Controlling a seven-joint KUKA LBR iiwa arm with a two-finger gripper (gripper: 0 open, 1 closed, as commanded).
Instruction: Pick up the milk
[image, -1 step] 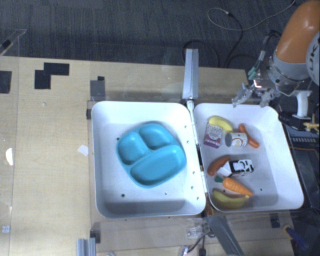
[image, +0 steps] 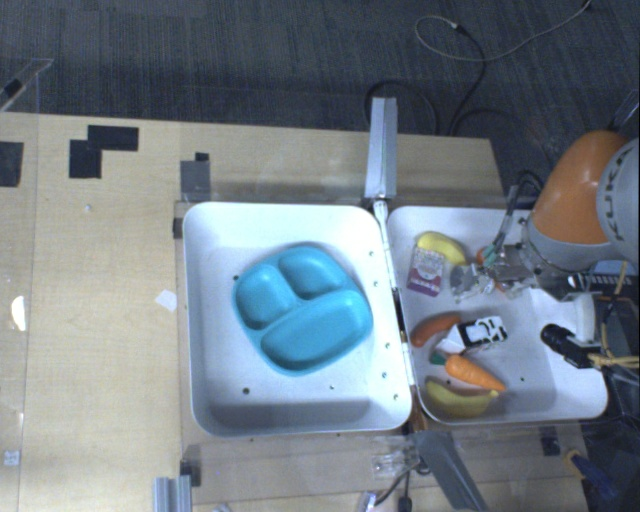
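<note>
The milk (image: 481, 333) lies just below the gripper (image: 472, 281); apart.

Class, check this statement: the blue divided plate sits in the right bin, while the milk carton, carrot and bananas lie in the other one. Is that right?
Not quite. The camera view shows the blue divided plate in the left bin. The milk carton, carrot and bananas lie in the other one, the right bin.

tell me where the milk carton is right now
In the camera view, the milk carton lies on its side near the middle of the right bin, just right of the sausage and above the carrot.
</note>
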